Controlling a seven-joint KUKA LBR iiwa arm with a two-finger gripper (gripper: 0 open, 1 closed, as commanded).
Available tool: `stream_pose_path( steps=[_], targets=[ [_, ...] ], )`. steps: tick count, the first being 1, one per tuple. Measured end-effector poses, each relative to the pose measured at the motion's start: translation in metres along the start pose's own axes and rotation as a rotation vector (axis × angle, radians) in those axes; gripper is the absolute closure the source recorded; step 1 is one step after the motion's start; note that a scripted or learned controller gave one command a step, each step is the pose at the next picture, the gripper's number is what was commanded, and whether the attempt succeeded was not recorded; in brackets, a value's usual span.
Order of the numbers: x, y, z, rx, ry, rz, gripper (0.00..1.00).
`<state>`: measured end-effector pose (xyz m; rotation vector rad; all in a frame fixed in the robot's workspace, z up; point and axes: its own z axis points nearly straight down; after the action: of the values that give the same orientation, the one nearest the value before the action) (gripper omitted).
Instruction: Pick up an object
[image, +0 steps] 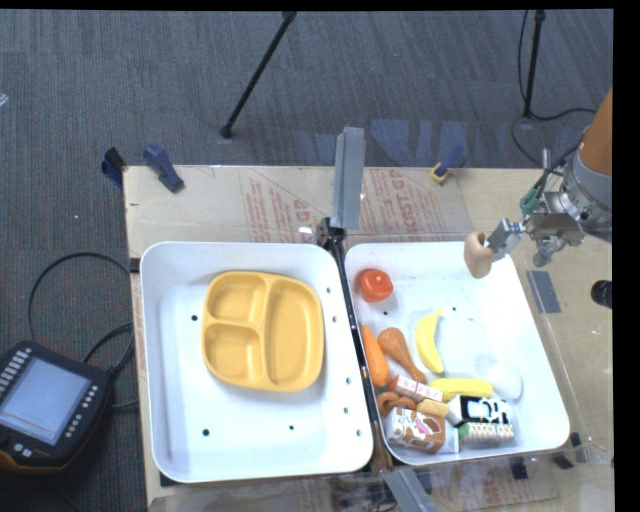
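A tan egg-shaped object (479, 256) hangs over the far rim of the right bin (530, 330), clear of the floor of the bin. My gripper (489, 245) reaches in from the right and is shut on it; a grey finger (499, 237) presses against its right side. Lower in the same bin lie a red tomato (376, 285), a banana (430, 342), a carrot (374, 357), a brown drumstick (397, 349), a yellow piece (460, 387) and small printed boxes (418, 428).
The left bin (170, 400) holds a yellow divided plate (265, 330). A grey upright bar (349, 180) stands behind the seam between the bins. Blue clamps (162, 167) sit on the board's far edge. A teach pendant (45, 400) lies on the floor at left.
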<state>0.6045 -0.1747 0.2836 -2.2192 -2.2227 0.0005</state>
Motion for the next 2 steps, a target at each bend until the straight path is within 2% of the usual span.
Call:
stream_pose_path(
  steps=[1,2],
  targets=[
    [0.051,0.012,0.190,0.016,0.004,0.042,0.00],
    [0.070,-0.019,0.197,0.004,0.002,0.038,0.00]
  ],
)
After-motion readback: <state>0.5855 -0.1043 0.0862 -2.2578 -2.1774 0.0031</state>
